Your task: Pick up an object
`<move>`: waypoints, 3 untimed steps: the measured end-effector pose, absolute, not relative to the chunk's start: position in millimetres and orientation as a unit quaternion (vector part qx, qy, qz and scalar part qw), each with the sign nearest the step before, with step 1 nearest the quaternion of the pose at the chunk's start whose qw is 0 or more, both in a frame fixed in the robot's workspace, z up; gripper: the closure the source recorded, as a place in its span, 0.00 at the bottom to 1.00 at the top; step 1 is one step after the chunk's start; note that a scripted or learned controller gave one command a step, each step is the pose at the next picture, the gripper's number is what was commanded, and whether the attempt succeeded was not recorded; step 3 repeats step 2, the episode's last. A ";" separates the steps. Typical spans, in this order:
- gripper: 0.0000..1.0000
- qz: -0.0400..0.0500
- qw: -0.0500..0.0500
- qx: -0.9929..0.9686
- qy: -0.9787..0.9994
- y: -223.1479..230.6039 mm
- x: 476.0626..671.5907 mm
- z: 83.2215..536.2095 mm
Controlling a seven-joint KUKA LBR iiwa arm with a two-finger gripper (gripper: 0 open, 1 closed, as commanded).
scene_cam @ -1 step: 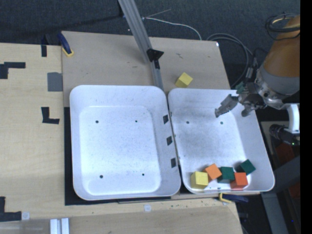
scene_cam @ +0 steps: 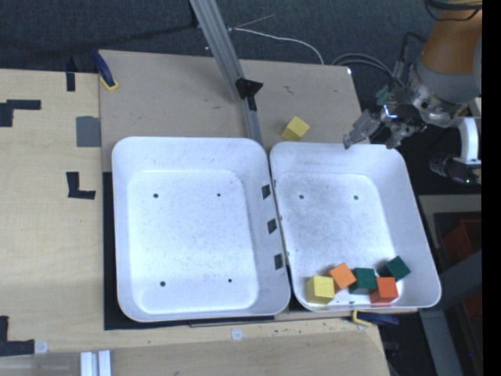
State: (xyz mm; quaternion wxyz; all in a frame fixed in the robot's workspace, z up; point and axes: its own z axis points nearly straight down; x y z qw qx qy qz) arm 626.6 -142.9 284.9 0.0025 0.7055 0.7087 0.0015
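Several small blocks lie bunched in the near right corner of the right bin (scene_cam: 407,202): a yellow block (scene_cam: 319,288), an orange block (scene_cam: 342,275), a dark green block (scene_cam: 365,279), a red-orange block (scene_cam: 386,289) and another green block (scene_cam: 398,268). A lone yellow block (scene_cam: 295,128) lies on the bench beyond the bins. My gripper (scene_cam: 374,130) hangs over the far right corner of the right bin, well away from the blocks, with nothing visible between its fingers.
The left bin (scene_cam: 125,210) sits beside the right one. A grey metal bar (scene_cam: 223,49) slants down from the top to the gap between the bins. Cables (scene_cam: 344,57) trail on the bench's far right.
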 end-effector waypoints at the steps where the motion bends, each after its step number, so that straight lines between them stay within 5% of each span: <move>1: 0.00 -0.001 0.001 0.707 0.708 -161.9 652.2 286.6; 2: 0.00 0.000 -0.002 0.704 0.710 -65.7 673.9 250.9; 3: 0.00 0.000 -0.002 0.704 0.710 -65.7 673.9 250.9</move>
